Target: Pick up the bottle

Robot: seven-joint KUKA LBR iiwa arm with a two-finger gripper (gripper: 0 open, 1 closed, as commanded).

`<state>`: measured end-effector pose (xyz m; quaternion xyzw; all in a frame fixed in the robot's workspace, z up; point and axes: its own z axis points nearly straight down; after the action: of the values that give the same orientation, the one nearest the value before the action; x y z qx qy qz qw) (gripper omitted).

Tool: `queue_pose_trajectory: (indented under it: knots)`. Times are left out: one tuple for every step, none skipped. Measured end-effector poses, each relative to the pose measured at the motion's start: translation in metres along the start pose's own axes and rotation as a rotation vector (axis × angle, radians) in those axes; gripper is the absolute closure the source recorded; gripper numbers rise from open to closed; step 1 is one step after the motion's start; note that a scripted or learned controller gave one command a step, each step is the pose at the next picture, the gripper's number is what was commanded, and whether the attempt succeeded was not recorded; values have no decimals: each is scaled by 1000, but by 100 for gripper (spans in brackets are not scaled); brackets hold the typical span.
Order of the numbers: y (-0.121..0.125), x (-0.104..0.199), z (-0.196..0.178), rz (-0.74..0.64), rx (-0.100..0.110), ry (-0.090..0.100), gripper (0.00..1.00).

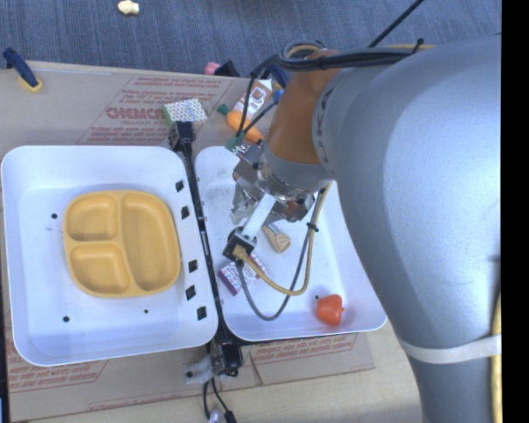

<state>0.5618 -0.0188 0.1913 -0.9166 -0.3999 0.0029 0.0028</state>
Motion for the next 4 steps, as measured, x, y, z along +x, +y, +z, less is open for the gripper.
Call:
queue_pose_trajectory:
  knots:
    - [-63,28,-126,71,-4,2,100]
    - [-82,-40,-127,-137,-2,-1,100]
    - [-66,-27,-18,-337,-2,-1,100]
    - [-52,-71,1,-202,-2,0,100]
